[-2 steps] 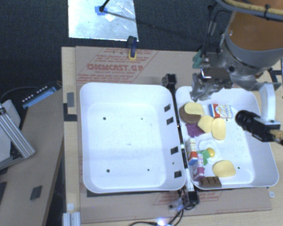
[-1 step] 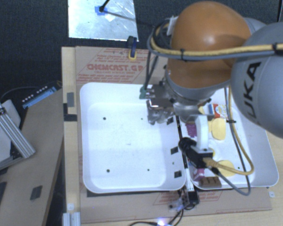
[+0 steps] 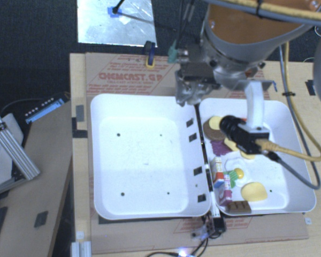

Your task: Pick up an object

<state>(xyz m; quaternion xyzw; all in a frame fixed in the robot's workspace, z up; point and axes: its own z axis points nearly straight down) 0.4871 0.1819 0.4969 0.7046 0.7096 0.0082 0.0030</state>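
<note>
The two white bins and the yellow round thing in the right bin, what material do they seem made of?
Left bin and right bin: probably moulded plastic, smooth, slightly glossy, with rounded rims. Yellow round thing: looks like plastic or foam, matte; too small to tell.

Red "CHEMCAST GP" print on brown board (image 3: pixel 129 75) behind bins.
</note>
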